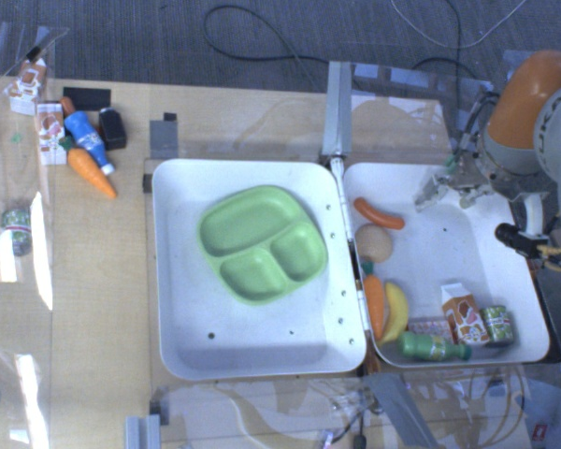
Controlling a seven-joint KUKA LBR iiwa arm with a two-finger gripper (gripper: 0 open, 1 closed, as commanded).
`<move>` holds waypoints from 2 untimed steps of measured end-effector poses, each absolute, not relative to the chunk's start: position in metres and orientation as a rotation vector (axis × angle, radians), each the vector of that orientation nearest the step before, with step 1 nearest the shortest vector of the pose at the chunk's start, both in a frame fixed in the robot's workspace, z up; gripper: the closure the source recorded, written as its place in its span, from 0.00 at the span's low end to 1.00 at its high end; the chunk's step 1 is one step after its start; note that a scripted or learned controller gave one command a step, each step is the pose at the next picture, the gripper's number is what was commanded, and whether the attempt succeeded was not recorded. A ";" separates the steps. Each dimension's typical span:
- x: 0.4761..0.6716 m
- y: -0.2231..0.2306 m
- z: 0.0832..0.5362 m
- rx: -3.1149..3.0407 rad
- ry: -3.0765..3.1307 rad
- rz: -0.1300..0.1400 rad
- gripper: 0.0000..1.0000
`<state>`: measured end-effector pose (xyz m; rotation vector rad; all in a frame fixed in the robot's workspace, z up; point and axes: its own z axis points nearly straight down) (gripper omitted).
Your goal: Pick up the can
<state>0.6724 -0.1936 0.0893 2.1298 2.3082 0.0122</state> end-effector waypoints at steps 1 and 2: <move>0.671 -0.182 0.151 2.392 2.026 0.009 0.00; 0.671 -0.199 0.099 2.388 2.033 0.006 0.00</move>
